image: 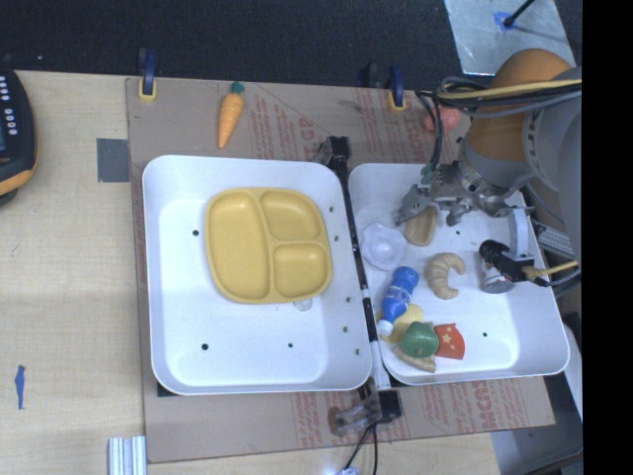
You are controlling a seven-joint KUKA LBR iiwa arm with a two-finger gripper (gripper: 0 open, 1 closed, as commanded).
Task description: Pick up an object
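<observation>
One arm over two bins: we hover the gripper (pixel 427 209) above a tan bread-like piece (pixel 420 228) at the back of the right bin (pixel 539 349).

We judge this the approach step; the fingers look spread around the piece, not pinching it. Next we must descend and close. The croissant (pixel 447 273), in front of the piece, and the clear cup (pixel 381 242) sit near; the bin's back wall is close, leaving little room.
</observation>
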